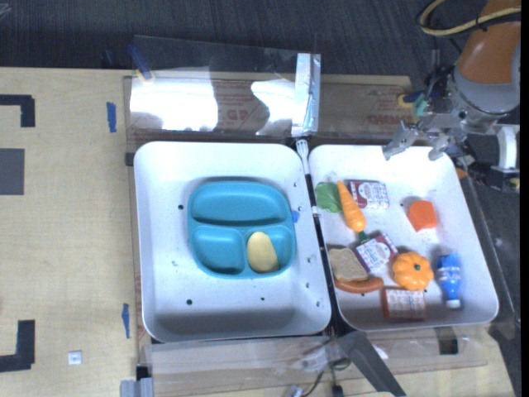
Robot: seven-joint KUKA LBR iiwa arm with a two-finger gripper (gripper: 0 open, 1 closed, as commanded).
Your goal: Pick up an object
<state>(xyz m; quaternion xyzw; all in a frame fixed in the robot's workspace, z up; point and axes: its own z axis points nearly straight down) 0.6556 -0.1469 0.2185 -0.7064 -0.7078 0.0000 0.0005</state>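
Two white bins sit side by side on the counter [66, 222]. The left bin [157, 246] carries a blue tray [235, 209] with a yellow egg-shaped piece [262, 251] in its lower right compartment. The right bin [471, 222] is where the crowd is. A carrot [351, 209] lies with its long axis running from upper left to lower right, green top [327, 197] toward the divider between the bins. Just beside it, toward the far wall, a small dark red packet [366, 193] lies flat. An orange block [422, 215] sits on its own toward the right wall.

Lower down things get tight: a bread slice [344, 262] is partly covered by a second packet [376, 252], and a red sausage [359, 284] curls along its near edge, long axis roughly left to right. A little pumpkin [412, 270] sits against a blue bottle [449, 276], which lies with its long axis pointing front to back, white cap [453, 303] toward the near rim. A red can [403, 303] lies on its side below the pumpkin, its label too blurred to read.

The arm [488, 64] comes in at upper right, cut off by the frame edge, and the gripper [421, 139] hangs over the far rim of the right bin. Its jaws are a small blurred tangle of metal there, and I cannot tell if they are spread or closed; nothing shows between them. A clear plastic sheet [215, 98] glares behind the left bin, washing out what is under it.
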